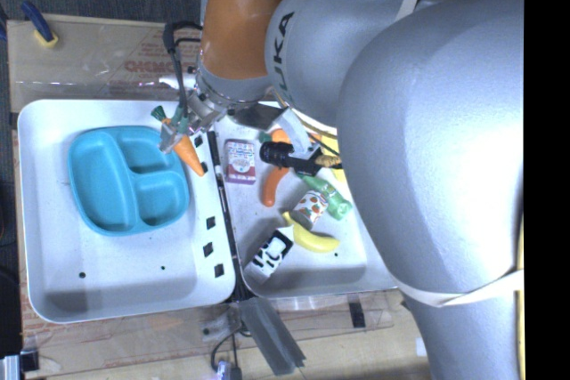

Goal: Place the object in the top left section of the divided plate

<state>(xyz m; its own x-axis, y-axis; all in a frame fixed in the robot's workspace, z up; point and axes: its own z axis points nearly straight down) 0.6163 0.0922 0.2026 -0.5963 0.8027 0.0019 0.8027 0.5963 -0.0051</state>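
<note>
Two shallow white bins sit side by side on the bench, the left bin [107,280] and the right bin [307,276] touching along their inner edges. In the right one I see a small maroon packet [240,160], an orange hot-dog shape [272,182], a green bottle [328,196], a banana [312,238] and a black-and-white box [271,252]. A blue clamp [38,22] lies on the cardboard at the far left corner.

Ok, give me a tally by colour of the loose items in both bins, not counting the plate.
Orange: 2, carrot at the tool, second carrot
Yellow: 1, banana
Green: 1, bottle
Black: 2, handled tool, black-and-white pack
Red-brown: 2, packet, small can
Total: 8
</note>
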